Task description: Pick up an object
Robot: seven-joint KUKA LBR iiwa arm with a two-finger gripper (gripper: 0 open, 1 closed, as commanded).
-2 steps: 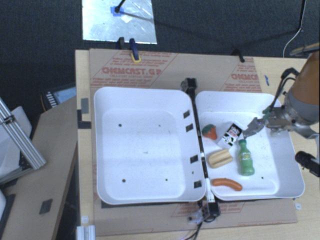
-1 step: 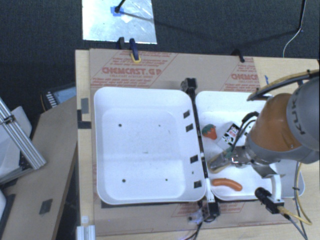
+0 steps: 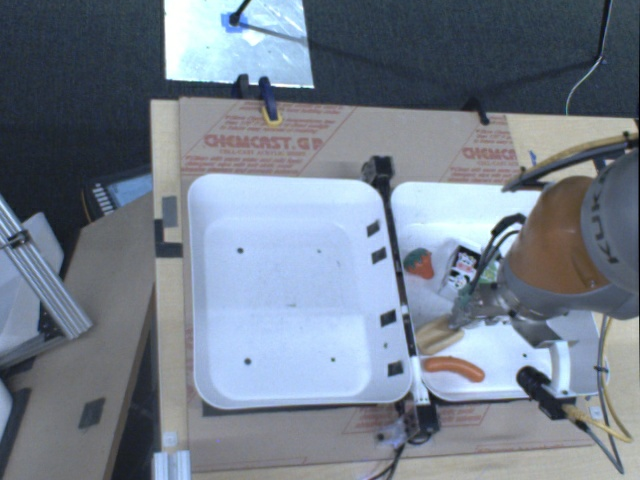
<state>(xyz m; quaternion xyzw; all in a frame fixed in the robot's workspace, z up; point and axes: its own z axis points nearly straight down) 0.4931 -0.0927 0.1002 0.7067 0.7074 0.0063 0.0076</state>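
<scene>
Reaching down into right bin, arm puts hand low over tan wooden piece. Grip state: cannot tell. Sausage, strawberry, small printed box lie loose in bin. Nothing visibly lifted; pick not yet done.

robotics lab | grey-orange arm over paired white bins | CHEMCAST-printed board bench | aluminium extrusion frame

Right bin: orange sausage flat near front; strawberry; small black-white box beside it.
</scene>
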